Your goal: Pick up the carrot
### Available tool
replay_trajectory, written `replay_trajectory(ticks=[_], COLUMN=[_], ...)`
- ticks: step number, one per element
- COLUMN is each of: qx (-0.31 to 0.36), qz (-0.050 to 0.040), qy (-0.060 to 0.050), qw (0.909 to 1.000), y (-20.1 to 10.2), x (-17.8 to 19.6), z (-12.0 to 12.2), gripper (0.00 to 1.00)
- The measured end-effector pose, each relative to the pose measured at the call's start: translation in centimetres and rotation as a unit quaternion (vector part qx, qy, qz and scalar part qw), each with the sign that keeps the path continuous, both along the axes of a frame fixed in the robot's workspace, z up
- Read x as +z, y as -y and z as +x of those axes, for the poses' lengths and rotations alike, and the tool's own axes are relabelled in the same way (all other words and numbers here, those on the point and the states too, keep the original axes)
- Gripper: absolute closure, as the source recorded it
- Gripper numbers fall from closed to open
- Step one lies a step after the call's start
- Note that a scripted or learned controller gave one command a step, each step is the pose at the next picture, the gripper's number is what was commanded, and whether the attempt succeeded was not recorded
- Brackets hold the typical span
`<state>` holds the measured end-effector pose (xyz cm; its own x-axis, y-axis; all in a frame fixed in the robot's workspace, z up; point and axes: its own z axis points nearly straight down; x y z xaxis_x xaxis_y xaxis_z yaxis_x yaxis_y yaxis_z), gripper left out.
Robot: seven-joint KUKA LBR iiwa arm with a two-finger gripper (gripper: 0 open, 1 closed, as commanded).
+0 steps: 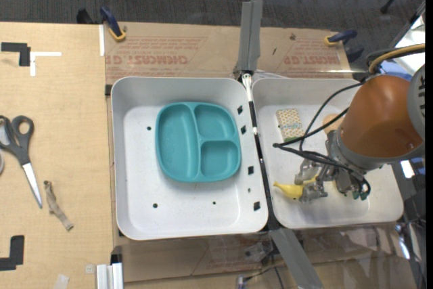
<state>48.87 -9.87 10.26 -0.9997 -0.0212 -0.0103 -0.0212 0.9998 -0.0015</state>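
**Camera view: arm low over the right bin, banana at its tip**

We're looking down on both bins. The left bin (125, 213) carries a teal divided plate (199, 142), sitting square in the middle. All the action is in the right bin (325, 218). The arm's orange band (382, 115) looms over it, and the gripper (316, 186) is down at the bin floor near the front wall, cables trailing around it. Just beside its tip lies a yellow toy banana (289, 191). Whether the gripper is spread or closed I can't tell; it's a dark tangle from here.

Further back sits a small patterned sponge (289, 124). To its right a pale orange sliver, probably the carrot (331, 122), peeks out beside the arm, well apart from the gripper. Scissors (20, 145) lie on the bench, far left.
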Motion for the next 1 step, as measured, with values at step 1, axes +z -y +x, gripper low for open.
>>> replay_trajectory(ticks=[1], qx=[0.130], qz=[-0.0007], qy=[-0.002], qw=[0.9916], y=[7.59], x=[16.28], z=[4.41], gripper=[1.00])
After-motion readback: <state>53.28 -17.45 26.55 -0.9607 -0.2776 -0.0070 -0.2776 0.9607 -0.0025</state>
